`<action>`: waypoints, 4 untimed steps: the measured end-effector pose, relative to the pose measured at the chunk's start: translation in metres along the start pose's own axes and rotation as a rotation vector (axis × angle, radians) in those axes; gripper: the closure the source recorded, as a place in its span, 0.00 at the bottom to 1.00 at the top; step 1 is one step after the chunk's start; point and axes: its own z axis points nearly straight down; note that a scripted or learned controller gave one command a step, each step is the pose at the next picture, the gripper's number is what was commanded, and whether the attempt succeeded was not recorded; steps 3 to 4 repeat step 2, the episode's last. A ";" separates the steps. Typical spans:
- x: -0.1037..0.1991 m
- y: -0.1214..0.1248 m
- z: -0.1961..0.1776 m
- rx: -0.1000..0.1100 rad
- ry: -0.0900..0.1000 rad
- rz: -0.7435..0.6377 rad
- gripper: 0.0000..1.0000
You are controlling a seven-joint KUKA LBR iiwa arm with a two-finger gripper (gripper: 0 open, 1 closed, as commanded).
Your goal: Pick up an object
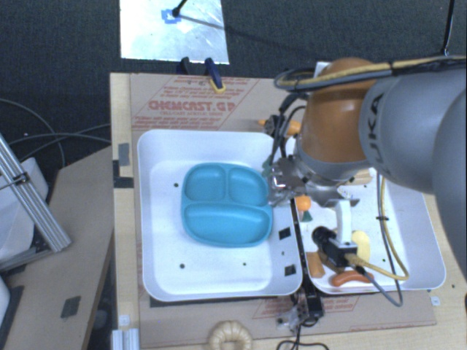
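We are seeing the gripper (315, 195) over the right shallow white bin (423, 246); we cannot tell how open it is. A yellow banana-shaped plastic toy (359, 243) is lying at its five o'clock.

Grey arm (417, 133) with orange band (337, 119), black lettering (372, 126), seemingly dark cables (286, 108).

right bin (429, 262) mostly buried under the arm (416, 122), far edge hidden | arm cut off at the right | orange bit (303, 204) by that bin's left edge, way too tiny to name | pale ring (231, 335) at the bench's near edge, clipped at the bottom
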 end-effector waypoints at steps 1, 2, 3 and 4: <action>0.028 -0.008 0.010 -0.003 0.000 0.000 1.00; 0.025 -0.019 0.008 -0.002 0.000 0.006 1.00; 0.025 -0.019 0.008 -0.002 0.000 0.006 1.00; 0.025 -0.019 0.008 -0.002 0.000 0.006 1.00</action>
